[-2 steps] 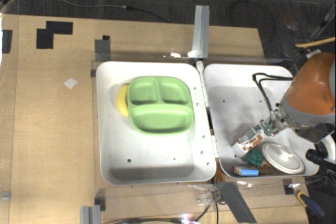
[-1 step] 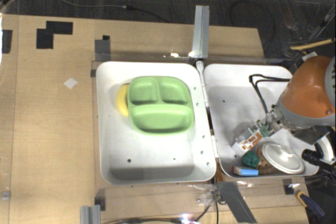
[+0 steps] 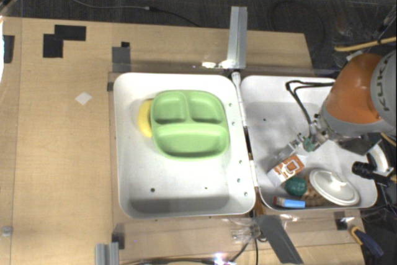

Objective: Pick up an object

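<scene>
Orange-and-white carton [image 3: 289, 167] lies in the right bin [image 3: 267, 102], just below your gripper [image 3: 305, 142] — likely light, crushable, so pinch its narrow sides — finger state I can't tell.

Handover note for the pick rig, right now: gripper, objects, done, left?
Gripper: low in the right bin, nothing visibly held; jaws unclear.
Right bin: orange-and-white packet, dark green object, blue item and white round lid clustered at the near side, just below the gripper.
Left bin: green divided tray over a yellow object.
Done: no pick visible.
Left: grasp and lift one object.
</scene>
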{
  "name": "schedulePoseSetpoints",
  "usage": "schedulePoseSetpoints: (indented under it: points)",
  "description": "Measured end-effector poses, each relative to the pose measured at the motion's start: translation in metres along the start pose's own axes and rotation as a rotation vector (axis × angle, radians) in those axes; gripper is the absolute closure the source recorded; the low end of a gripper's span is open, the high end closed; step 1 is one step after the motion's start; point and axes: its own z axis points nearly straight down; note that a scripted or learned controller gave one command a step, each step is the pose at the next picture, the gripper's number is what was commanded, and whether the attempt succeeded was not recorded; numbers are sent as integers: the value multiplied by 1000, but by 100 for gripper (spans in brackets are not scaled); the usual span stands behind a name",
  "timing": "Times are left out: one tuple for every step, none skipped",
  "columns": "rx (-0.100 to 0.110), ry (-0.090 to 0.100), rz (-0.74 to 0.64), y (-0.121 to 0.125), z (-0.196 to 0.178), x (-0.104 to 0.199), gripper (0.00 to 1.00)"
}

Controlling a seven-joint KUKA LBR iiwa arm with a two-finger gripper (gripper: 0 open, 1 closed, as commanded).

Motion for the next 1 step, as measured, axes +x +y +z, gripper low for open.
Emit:
schedulePoseSetpoints:
  points:
    - [-2,0,42,-18,-2,67,0]
